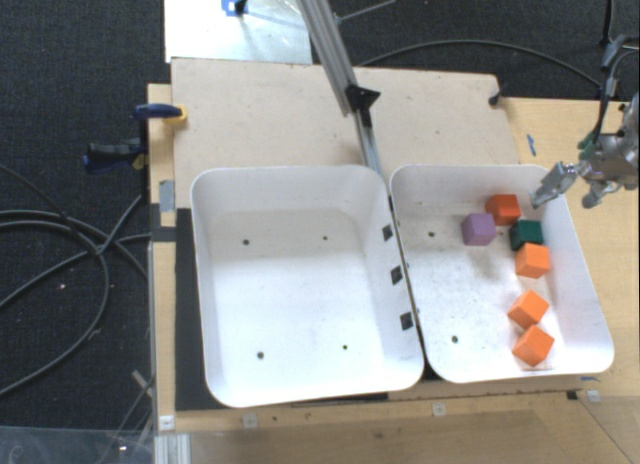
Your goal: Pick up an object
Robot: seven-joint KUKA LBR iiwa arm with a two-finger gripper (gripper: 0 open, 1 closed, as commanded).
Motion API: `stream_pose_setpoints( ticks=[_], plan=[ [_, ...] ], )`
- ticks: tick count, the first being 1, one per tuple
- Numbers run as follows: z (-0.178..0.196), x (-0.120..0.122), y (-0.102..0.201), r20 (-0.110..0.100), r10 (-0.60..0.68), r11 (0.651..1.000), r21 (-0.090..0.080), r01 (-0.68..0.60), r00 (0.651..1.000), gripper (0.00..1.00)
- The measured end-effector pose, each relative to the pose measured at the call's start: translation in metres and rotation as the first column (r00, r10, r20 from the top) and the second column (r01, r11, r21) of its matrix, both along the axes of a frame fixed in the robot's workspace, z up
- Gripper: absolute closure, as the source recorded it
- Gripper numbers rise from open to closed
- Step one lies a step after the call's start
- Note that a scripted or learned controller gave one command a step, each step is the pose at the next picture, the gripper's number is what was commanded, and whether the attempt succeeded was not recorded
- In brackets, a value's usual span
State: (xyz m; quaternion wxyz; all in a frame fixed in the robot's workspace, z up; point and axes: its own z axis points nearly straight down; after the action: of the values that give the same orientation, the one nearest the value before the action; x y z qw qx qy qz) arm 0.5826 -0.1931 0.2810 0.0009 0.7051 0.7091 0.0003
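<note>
Six blocks (pixel 520 270) along the right bin's (pixel 455 347) right side — four orange, one purple, one green, gripper (pixel 568 184) over that bin's top right corner — can't tell its grip.

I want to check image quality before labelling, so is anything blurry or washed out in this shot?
Camera view: the blocks are sharp enough to separate, such as the purple block; the pincer at the right edge is soft and slightly blurred; the white bins are bright but keep their speckles; a pale panel at top shows glare.
</note>
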Motion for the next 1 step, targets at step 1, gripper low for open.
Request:
stream_pose_setpoints(
  ticks=[1],
  plan=[
    [-0.0952,0.0517,0.0003,-0.004,0.002,1.0,0.001,-0.002,1.0,0.0]
  ],
)
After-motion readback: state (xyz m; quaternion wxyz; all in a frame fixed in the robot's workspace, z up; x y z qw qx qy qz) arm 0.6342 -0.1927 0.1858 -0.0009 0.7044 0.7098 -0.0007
